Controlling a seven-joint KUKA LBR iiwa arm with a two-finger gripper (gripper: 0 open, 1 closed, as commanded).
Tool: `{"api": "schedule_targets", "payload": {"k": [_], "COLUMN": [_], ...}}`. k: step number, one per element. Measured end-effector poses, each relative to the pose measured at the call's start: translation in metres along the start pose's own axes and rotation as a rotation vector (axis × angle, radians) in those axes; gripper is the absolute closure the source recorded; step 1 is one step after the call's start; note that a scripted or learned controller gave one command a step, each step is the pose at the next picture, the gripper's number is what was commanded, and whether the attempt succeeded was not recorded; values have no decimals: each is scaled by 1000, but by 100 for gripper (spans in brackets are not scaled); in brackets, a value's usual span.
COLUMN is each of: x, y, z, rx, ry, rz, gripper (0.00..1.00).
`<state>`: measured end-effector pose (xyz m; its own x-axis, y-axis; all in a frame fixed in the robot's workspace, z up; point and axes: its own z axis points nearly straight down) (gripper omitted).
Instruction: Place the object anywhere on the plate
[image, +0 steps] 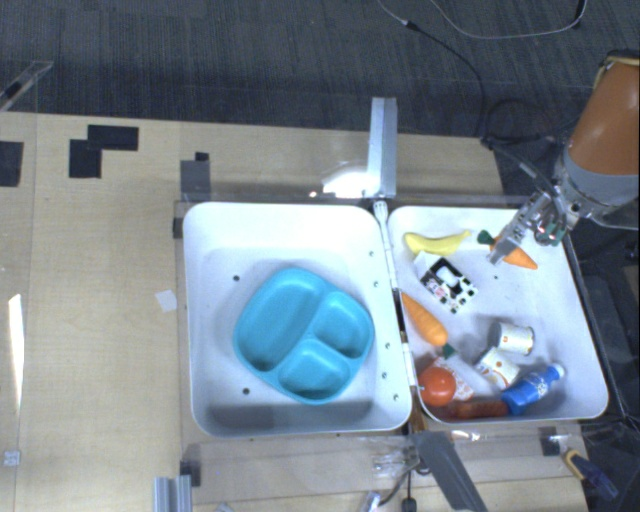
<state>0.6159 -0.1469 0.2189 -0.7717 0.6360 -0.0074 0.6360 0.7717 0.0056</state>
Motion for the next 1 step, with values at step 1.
{"api": "schedule_targets", "payload": {"k": [1], "x": [60], "y": [41], "z": [34], "rx": [2], "ry": [3], "rz": [59], "gripper": [100]}}
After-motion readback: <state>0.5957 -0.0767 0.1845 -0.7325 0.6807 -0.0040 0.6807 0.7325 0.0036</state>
